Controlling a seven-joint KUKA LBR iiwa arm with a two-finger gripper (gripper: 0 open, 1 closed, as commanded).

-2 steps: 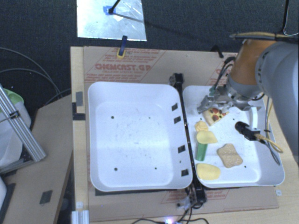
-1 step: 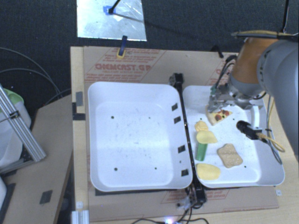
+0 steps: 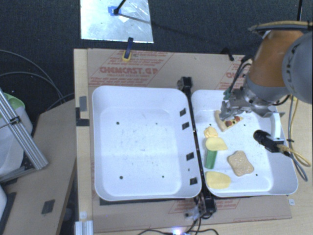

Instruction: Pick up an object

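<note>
Toys are lying in the right bin (image 3: 283,180), all of them play food. The gripper (image 3: 229,112) is hanging low over the back part of that bin, right above a pizza slice (image 3: 228,123). The pizza slice is lying flat on the bin floor with its red spots showing. The gripper is sitting so close on top of it that I cannot tell if it is touching it, or if it is grabbing anything at all.

Just in front of the pizza slice, two small yellow pieces (image 3: 213,138) are lying close together near the wall between the bins. A green stick (image 3: 211,158) is lying next to them, touching the bigger yellow piece. A slice of toast (image 3: 240,163) is resting near the middle of the bin, a little apart from the green stick. Another yellow piece (image 3: 218,180) is sitting by the front corner.

The grey arm (image 3: 279,58) with its orange band is reaching in from the right. The left bin (image 3: 142,146) is sitting beside the right one, on a brown board (image 3: 146,67).
</note>
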